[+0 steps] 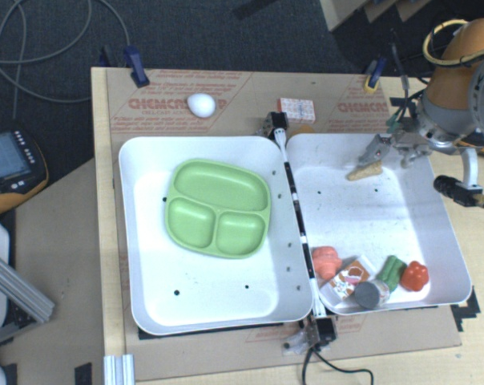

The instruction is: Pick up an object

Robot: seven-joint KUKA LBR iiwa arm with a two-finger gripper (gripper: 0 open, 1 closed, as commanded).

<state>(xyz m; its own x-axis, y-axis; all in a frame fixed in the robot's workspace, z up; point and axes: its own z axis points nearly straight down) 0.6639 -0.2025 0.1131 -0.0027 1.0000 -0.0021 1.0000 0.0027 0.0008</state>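
The arm [454, 70] is cut off at the right edge, so only its orange band and grey wrist show, and the gripper [380, 152] below it is small and partly lost against the white of the right bin [434, 223]. Its fingers look clamped on a tan, wedge-shaped object [364, 170] whose upper end sits between them, though the grip is hard to make out at this size; the piece slants down and away from the gripper toward the bin floor, and whether its lower tip touches the floor cannot be told. Far below the gripper, in the near corner of the same bin, lies a crowded pile: a rounded pink lump [325, 259], a glossy red pepper-like toy [415, 275], a green cylinder [390, 269], a dark grey disc [367, 295] and a small printed packet [350, 277], overlapping so that their outlines blur. Well to the gripper's left, in the left bin [146, 287], rests a smooth green plate [218, 208] with three compartments. Up and to the left of the gripper, on the brown cardboard bench top, sit a white egg-shaped ball [200, 104] and a small patterned box [296, 109]
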